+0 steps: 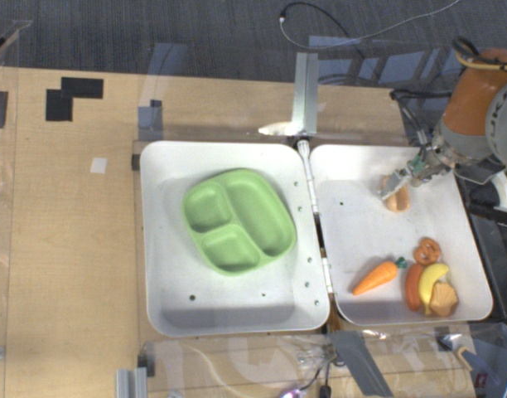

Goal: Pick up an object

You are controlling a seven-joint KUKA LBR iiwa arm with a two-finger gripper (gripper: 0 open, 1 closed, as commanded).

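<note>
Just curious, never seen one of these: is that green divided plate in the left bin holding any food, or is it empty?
Empty. The green plate shows bare green in all three compartments; the carrot and other toy foods lie in the right bin.

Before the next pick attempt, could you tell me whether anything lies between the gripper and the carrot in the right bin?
Nothing visible does. The gripper is at the right bin's far side over a small tan piece; bare white floor separates it from the carrot.

Green plate [239,220], orange carrot [376,278], yellow banana [432,278], white bins [166,247].
</note>
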